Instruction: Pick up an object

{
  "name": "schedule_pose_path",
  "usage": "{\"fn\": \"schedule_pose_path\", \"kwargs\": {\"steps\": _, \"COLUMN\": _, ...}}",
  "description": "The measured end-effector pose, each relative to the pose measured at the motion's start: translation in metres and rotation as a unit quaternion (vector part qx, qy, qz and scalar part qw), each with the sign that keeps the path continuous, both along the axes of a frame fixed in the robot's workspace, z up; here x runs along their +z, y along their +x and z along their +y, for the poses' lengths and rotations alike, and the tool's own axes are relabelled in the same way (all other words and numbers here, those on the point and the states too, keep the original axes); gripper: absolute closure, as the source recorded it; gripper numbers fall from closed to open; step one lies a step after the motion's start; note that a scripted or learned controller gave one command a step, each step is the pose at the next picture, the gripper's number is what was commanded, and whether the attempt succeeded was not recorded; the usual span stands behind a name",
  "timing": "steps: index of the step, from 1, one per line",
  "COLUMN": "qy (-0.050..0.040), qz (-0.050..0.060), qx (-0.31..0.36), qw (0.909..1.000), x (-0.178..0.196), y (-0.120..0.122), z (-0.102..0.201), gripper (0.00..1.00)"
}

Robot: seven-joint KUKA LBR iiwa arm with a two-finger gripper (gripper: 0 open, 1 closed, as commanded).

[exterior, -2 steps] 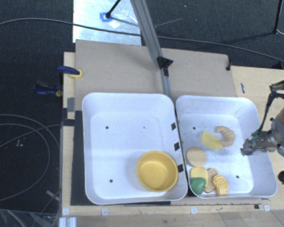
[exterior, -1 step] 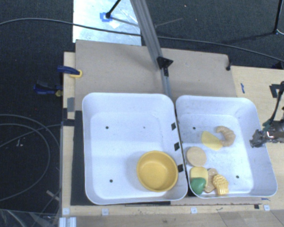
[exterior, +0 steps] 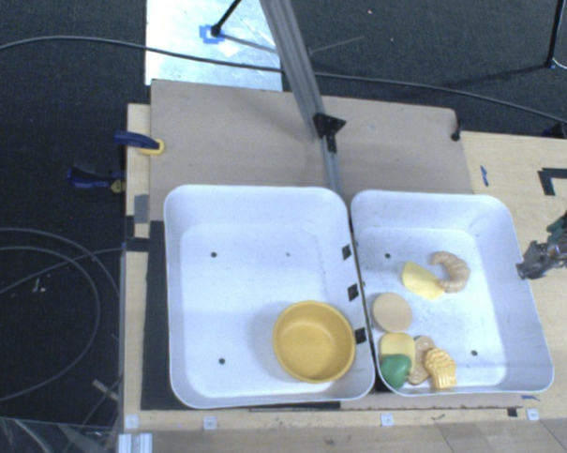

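The grey two-finger gripper [exterior: 537,263] sits at the right rim of the right shallow white bin [exterior: 509,226], over the tan worktop [exterior: 268,140]; whether its jaws are wide or narrow cannot be told. Left of the jaws, inside that bin, lie a yellow lemon-shaped piece [exterior: 420,279] touching a tan curled shrimp-like toy [exterior: 452,270], and a flat beige disc [exterior: 391,312]. Well left, a round yellow bowl [exterior: 313,340] rests in the left white bin [exterior: 197,264].

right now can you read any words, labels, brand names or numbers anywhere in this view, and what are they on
None: no readable text in the camera view.
The yellow bowl, left bin and right bin bear no print.
The bench has dark corner marks at its right end, a sign rather than letters.
The gripper is too small and blurred to show any label.
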State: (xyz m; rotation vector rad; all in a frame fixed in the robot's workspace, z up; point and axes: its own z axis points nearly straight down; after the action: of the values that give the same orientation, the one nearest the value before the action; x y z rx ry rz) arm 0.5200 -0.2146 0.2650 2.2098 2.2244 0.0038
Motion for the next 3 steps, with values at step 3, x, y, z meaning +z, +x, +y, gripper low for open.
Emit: {"fn": "schedule_pose_path", "kwargs": {"steps": 3, "qy": 0.0013, "qz": 0.001, "qx": 0.002, "qw": 1.0, "x": 0.006, "y": 0.059, "z": 0.133, "gripper": 1.0}}
